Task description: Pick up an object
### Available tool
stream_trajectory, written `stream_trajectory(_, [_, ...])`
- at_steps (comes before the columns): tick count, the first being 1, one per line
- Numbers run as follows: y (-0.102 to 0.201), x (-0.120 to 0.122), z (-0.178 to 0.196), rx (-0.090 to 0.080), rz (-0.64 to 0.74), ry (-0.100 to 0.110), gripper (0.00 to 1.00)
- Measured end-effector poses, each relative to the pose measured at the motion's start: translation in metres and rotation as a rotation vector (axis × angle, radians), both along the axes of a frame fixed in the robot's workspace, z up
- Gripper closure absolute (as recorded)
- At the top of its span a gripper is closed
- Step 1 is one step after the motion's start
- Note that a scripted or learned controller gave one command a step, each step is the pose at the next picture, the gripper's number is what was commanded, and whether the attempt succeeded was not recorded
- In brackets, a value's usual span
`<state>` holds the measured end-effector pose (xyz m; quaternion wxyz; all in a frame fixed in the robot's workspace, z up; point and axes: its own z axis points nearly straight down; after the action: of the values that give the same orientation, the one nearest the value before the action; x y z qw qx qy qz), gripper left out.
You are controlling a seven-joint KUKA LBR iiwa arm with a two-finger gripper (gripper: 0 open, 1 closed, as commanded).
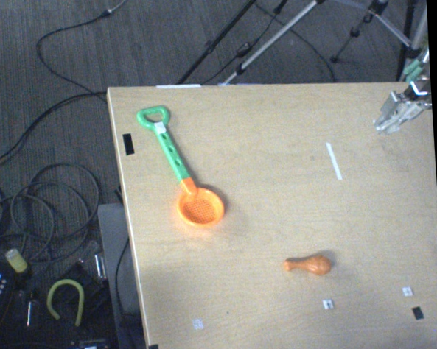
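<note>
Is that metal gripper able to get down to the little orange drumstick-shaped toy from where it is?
Probably yes: the gripper hangs at upper right, and bare wooden tabletop lies between it and the toy.

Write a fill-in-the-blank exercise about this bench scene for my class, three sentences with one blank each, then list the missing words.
1. The sieve has an orange bowl and a ____ handle.
2. The orange drumstick lies nearer the camera view's ____ edge than the sieve does.
3. The gripper is at the view's upper ____ corner, apart from both toys.

Missing words: green; bottom; right
</note>
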<state>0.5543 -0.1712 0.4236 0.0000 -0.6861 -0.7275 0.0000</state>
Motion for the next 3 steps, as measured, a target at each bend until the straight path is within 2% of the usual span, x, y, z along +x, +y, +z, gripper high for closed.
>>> stream_trajectory(1, [0.05, 0.034, 0.01, -0.001, -0.025, 0.001, 1.0])
stream_trajectory(2, [0.147, 0.0, 0.01, 0.0, -0.072, 0.001, 1.0])
stream_trajectory(3, [0.246, -0.067, 0.01, -0.001, -0.214, 0.003, 1.0])
